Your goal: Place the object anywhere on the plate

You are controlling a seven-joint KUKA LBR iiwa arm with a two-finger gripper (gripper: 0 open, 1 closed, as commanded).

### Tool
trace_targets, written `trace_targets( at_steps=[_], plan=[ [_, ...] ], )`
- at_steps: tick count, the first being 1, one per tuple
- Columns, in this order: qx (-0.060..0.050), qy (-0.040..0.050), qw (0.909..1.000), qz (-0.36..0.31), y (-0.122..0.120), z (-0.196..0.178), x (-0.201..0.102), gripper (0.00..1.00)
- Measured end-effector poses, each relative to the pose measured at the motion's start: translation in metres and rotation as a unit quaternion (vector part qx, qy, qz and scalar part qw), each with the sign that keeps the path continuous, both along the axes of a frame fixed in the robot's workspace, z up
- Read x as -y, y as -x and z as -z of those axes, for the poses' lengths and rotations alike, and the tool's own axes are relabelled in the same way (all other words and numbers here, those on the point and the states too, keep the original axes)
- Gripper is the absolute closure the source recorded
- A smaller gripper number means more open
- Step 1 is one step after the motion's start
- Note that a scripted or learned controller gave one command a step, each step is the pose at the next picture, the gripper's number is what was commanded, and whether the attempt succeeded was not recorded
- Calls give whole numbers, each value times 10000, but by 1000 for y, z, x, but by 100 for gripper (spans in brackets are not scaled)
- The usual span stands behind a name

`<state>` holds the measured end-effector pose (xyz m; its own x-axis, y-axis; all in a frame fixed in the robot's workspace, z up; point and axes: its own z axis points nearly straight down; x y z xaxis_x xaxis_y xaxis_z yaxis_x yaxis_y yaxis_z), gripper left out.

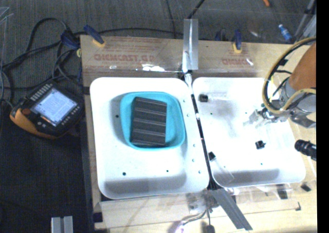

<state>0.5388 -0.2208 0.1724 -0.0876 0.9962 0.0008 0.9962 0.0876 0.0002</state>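
A dark grey ribbed block (149, 121) lies flat on the light blue plate (178, 126) in the left bin (105, 139). It covers most of the plate's middle and sits slightly tilted. My gripper (261, 115) is over the right bin (231, 170), near its right side, far from the plate and the block. Nothing of the block is near it. The grey arm with its orange band (304, 70) comes in from the right edge, with yellow and black cables looped above the wrist.
Two small black pieces lie in the right bin, one near its top left (203, 98) and one right of centre (259, 145). A metal divider post (190, 47) stands behind the gap between the bins. A handheld pendant (49, 111) rests left of the bench.
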Motion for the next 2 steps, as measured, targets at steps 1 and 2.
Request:
trace_targets(
  at_steps=[1, 2],
  plan=[
    [0, 1, 10000, 0, 0, 0, 0, 0],
    [-11, 0, 9997, 226, 55, -18, 2, 0]
  ],
)
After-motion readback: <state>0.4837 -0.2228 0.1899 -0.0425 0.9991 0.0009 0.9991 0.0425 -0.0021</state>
